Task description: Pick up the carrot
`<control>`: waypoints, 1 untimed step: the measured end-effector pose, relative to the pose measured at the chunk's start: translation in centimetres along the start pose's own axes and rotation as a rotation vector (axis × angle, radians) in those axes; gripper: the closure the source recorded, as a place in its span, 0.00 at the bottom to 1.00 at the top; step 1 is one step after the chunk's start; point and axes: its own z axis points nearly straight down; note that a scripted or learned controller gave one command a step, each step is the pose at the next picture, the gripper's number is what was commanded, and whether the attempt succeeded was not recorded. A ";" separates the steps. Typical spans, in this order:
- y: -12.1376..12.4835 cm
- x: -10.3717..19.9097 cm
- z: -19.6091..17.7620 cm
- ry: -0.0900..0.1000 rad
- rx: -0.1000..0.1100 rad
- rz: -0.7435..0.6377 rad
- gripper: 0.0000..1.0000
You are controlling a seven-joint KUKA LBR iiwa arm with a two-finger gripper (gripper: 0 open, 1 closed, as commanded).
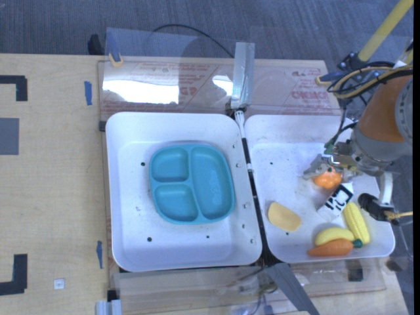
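The carrot [331,247], orange with a green stub at its right end, lies flat along the front wall of the right bin [289,143]. It touches a yellow banana [333,234] just behind it. My gripper [328,168] hangs over the right bin's middle right, well behind the carrot and apart from it. A small rounded orange item [327,180] sits directly at the gripper's tip. I cannot tell whether the gripper has hold of it.
An ear of corn [356,222] lies right of the banana, a black-and-white tag [336,199] behind it. A pale yellow chip-shaped piece [283,216] rests front left in the right bin. The left bin [125,195] holds a blue divided plate [191,182].
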 end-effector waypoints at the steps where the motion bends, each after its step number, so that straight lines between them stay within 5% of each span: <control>1: 0.0 0.1 -1.0 -0.001 0.001 -0.002 1.00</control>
